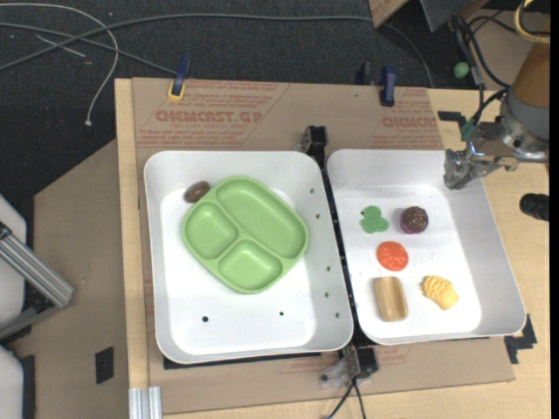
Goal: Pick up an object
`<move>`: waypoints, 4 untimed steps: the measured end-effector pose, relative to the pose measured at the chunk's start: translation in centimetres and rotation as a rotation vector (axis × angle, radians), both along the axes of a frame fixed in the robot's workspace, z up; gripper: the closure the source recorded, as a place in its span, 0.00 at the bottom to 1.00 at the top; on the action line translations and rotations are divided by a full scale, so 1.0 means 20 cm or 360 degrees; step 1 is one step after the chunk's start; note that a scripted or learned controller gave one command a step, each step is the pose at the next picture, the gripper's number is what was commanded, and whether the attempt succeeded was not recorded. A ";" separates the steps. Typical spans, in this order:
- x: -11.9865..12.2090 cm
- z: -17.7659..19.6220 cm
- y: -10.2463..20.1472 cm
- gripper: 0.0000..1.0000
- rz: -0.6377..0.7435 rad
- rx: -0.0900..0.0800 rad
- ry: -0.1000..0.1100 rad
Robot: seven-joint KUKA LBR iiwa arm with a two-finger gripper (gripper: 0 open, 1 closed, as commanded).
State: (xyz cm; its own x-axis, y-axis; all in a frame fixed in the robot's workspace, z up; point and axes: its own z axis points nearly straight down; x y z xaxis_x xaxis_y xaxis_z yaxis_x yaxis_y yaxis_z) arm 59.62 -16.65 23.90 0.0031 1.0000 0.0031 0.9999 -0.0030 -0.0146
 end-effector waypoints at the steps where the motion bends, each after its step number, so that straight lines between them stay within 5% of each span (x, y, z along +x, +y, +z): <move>1: 0.01 0.04 0.00 0.00 0.0005 -0.0004 -0.0022; 4: 0.00 -0.67 -0.03 0.00 0.0005 -0.0006 -0.0027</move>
State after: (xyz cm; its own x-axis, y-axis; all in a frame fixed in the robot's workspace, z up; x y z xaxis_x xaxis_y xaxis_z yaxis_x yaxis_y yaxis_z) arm 59.71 -17.18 10.56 -0.0003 1.0000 -0.0004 1.0000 0.0003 0.0027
